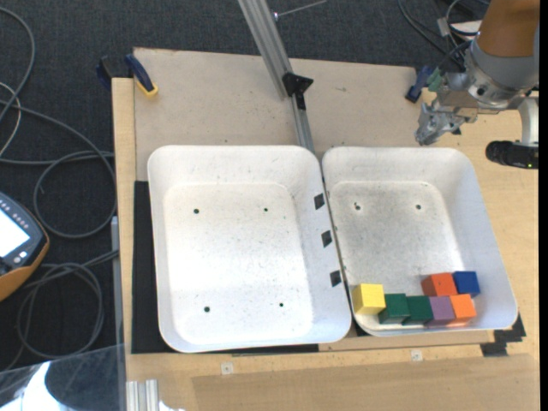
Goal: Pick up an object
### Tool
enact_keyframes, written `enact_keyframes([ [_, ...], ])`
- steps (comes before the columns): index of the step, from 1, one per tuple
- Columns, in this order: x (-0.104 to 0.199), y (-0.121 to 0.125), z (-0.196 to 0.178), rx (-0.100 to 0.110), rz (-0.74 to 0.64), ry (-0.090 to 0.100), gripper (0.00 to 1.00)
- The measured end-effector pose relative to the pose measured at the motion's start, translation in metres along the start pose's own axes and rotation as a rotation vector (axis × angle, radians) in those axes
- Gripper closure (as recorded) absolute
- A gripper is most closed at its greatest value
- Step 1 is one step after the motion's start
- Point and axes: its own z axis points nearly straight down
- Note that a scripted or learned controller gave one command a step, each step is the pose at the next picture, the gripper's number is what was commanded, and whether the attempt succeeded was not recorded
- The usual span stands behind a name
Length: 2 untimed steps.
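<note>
Several small blocks huddle along the near edge of the right bin (479,197): a yellow block (370,297), two green blocks (408,307), a purple block (442,309), two orange blocks (451,294) and a blue block (467,282). My gripper (437,125) hangs above the bench just past the right bin's far rim, well away from the blocks. Nothing shows between its fingers.
The left bin (163,229) lies beside the right one. A slanted metal rail (274,50) runs down to the gap between the bins. Blue clamps (141,74) sit at the bench's far corners, and cables lie on the floor to the left.
</note>
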Motion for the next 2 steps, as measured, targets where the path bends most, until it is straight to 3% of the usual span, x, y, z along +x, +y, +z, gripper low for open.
enact_keyframes([
  [2, 0.110, -0.022, 0.013, 0.002, 0.001, 0.000, 1.00],
])
